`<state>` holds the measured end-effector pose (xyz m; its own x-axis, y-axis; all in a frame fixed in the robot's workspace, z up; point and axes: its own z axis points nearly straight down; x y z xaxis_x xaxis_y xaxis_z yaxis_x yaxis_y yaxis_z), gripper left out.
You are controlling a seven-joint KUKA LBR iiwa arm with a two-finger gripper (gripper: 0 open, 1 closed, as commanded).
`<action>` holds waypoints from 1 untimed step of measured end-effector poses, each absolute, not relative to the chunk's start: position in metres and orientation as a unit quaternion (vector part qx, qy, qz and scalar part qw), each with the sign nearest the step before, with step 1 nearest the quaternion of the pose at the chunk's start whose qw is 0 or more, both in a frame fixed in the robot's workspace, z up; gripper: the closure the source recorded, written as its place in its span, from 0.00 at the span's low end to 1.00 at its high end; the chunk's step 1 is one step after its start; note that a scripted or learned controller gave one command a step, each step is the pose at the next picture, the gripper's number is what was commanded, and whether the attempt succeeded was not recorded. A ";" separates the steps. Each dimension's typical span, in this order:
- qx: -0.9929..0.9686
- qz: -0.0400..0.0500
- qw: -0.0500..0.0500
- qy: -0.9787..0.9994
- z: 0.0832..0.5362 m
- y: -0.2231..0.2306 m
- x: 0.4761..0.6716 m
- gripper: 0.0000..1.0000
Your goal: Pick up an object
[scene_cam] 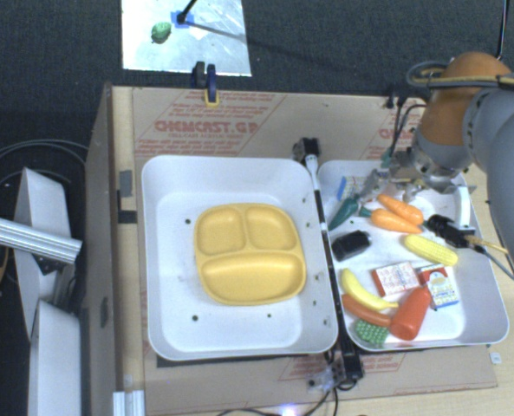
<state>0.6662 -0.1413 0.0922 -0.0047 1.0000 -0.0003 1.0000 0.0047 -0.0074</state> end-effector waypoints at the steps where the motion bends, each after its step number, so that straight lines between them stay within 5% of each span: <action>1: -0.707 -0.001 -0.003 -0.708 0.137 -0.188 0.669 0.00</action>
<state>0.6695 -0.1883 0.1373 -0.0017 1.0000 -0.0025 1.0000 0.0017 0.0049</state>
